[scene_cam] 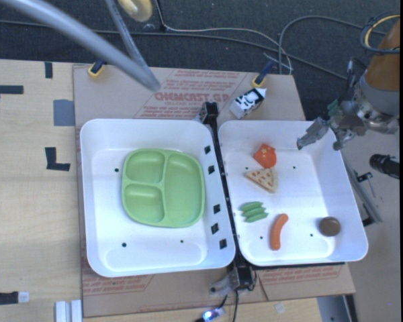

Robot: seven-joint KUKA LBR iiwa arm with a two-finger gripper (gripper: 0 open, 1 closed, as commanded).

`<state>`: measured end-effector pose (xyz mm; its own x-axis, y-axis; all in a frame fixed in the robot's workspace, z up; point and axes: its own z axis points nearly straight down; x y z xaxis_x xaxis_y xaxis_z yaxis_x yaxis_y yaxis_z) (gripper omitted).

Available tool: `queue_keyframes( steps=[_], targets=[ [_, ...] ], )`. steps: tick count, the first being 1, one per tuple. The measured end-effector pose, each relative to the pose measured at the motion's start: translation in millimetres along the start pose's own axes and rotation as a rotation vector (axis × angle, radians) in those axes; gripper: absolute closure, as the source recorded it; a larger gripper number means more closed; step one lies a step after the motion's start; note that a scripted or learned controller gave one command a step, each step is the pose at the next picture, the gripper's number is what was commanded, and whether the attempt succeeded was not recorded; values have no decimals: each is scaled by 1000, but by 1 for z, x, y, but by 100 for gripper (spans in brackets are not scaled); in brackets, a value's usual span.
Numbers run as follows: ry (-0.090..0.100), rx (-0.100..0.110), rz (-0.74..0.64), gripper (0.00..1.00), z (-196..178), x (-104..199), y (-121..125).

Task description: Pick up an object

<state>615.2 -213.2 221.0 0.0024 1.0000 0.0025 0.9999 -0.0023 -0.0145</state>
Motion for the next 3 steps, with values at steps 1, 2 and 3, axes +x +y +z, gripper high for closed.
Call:
queue_keyframes(
  steps=[1, 2, 3],
  targets=[
    [-3, -13, -4, 0, -9, 1, 3],
    [-3, -10, -4, 0, 39, 6, 9],
    [-4, -9, -3, 0, 83, 3, 8]
  ],
)
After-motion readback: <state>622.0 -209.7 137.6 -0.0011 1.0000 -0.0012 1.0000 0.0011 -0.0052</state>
